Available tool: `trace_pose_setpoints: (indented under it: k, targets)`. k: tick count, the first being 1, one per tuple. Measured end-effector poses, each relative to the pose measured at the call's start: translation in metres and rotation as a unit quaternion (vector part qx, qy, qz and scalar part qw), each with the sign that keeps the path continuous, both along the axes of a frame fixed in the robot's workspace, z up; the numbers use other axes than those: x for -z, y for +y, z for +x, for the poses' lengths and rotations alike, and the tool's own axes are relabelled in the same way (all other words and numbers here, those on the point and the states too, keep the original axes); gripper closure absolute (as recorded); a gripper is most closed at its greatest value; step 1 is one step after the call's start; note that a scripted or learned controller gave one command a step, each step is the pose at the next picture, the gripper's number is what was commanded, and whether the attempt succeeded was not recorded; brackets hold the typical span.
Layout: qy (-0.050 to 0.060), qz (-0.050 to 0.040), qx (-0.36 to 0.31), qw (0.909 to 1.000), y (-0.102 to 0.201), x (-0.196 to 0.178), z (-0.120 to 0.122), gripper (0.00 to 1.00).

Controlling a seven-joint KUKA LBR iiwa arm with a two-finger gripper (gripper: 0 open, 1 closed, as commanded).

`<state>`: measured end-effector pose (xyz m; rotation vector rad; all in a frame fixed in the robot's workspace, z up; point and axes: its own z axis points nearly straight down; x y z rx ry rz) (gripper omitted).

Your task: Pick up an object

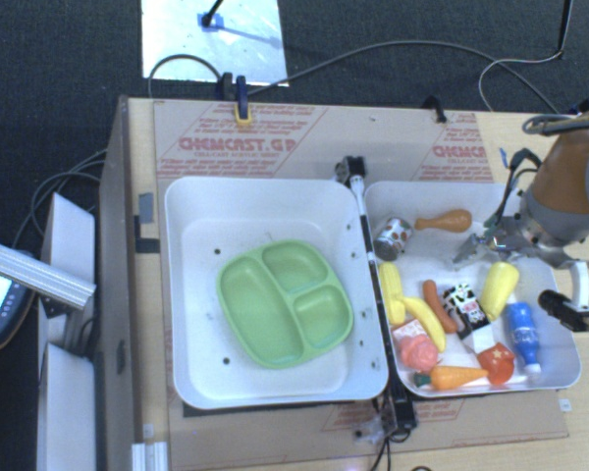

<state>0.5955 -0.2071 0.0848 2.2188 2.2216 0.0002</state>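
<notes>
Camera view shows the gripper (483, 246) over the right bin (567, 369), near its back edge. Whether it is open or shut cannot be told. Toys lie below it: a yellow corn (499, 289), a blue bottle (522, 334), a banana (425, 322). The left bin (191, 292) holds a green plate (283, 302).

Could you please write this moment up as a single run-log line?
arm: over right bin | gripper: above toys, fingers unclear | held: nothing seen | nearest: yellow toy | left bin: green plate
</notes>
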Motion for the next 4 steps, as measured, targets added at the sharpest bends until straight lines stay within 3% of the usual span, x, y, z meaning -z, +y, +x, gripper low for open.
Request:
trace_pose_setpoints:
  k: [1,2,3,4]
  targets:
    - [0.0,0.0003,0.0,1.0,0.0,0.0,-0.043,0.0]
    - [-0.003,-0.0004,-0.001,1.0,0.019,-0.132,0.032,0.0]
    - [0.002,0.001,-0.001,1.0,0.064,-0.011,-0.024,0.0]
    - [0.001,0.0007,0.0,1.0,0.086,0.001,-0.058,0.0]
